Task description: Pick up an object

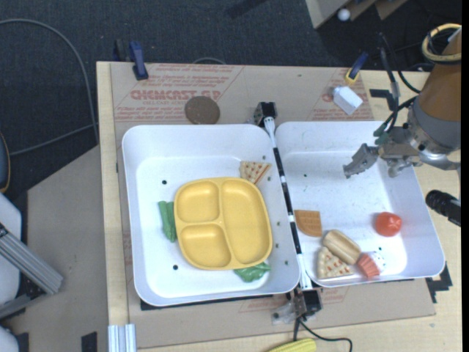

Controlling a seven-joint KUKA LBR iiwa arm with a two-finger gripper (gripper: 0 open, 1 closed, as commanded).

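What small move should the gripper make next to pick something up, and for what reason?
Probably move toward the near side of the right bin and then lower. The gripper hangs over bare floor at the far side, while the red ball and the hot dog lie nearer the front.

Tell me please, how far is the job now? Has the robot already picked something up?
Done: nothing looks picked up. The gripper is above the upper part of the right bin, with nothing visible between its jaws. In hand: only the approach. Left: choosing and grasping an object. The tomato, hot dog and waffle piece lie on the bin floor nearer the camera, apart from the gripper.
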